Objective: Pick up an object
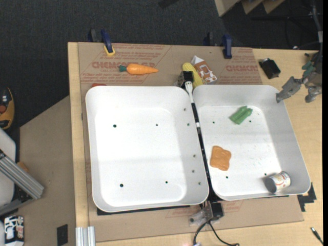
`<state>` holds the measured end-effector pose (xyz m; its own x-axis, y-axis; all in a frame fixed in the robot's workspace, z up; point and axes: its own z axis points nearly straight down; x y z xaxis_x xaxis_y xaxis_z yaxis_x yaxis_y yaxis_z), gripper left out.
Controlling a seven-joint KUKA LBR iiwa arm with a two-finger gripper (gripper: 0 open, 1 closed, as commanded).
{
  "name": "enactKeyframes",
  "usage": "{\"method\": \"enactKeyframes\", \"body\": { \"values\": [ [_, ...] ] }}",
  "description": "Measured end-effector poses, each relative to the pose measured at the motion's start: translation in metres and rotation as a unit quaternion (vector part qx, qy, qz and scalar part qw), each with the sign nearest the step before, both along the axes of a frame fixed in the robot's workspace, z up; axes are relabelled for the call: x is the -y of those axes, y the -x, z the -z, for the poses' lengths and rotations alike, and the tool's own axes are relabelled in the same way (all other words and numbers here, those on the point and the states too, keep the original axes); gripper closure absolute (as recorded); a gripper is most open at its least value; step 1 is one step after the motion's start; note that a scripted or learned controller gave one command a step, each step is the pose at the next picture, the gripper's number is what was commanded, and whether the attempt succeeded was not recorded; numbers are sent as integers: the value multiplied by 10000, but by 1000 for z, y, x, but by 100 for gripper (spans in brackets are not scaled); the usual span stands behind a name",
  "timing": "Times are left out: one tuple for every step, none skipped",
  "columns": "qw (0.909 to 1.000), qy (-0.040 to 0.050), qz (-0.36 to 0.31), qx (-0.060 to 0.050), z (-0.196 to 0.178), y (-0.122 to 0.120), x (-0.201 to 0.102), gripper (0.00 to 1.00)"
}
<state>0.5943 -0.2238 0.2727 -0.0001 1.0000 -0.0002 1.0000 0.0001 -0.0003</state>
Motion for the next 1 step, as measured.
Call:
{"method": "enactKeyframes", "body": {
  "values": [
    [10000, -42, -15, -62, 168, -47, -4, 0]
  ]
}}
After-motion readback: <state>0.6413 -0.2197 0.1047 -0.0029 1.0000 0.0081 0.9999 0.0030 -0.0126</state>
